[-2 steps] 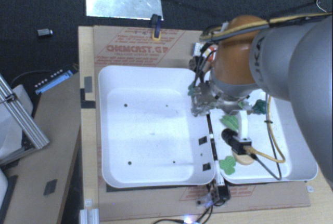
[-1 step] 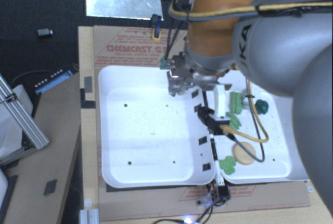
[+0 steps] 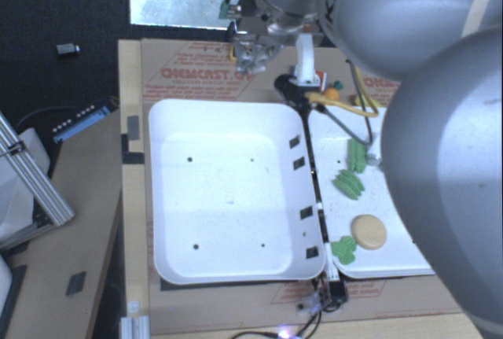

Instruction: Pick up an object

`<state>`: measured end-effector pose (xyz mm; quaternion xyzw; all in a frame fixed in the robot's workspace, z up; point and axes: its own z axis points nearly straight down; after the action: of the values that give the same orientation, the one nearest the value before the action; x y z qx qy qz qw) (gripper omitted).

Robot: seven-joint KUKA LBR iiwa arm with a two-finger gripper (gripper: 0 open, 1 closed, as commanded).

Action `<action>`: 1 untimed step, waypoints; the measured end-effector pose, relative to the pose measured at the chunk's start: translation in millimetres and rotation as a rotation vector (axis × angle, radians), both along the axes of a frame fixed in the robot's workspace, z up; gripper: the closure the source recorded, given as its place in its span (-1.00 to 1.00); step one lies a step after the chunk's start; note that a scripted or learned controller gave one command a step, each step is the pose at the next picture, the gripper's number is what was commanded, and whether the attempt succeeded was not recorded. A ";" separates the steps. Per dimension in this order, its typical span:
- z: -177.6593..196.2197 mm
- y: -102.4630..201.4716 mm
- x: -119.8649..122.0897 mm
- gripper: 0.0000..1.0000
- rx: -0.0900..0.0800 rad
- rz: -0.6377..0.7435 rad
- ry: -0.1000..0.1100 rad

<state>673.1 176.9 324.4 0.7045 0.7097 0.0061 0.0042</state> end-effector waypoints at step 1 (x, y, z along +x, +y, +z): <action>-30.4 61.6 -5.4 1.00 0.000 0.002 0.014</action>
<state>667.7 238.5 294.1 0.7037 0.7105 0.0008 -0.0007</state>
